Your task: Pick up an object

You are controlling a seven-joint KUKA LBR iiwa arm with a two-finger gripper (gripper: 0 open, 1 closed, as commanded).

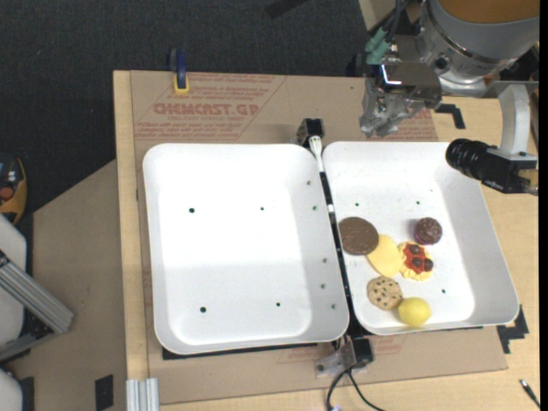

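The right bin [479,229] holds several toy food pieces near its front. A brown round patty [358,235] lies by the bin's left wall. A pale yellow piece [387,256] sits beside it, with a red and yellow piece [417,261] touching its right side. A dark purple round piece [427,230] lies behind those. A chocolate chip cookie [384,293] and a yellow lemon [414,312] rest closest to the front rim. My gripper [385,120] hangs high over the bin's far left corner, well away from the food. Nothing shows between its fingers.
The left bin [171,229] stands next to the right one, with a black clip [309,131] at their far joint. A black camera mount [484,165] juts over the right bin's far right corner. A blue and yellow clamp [180,71] stands at the board's far left edge.
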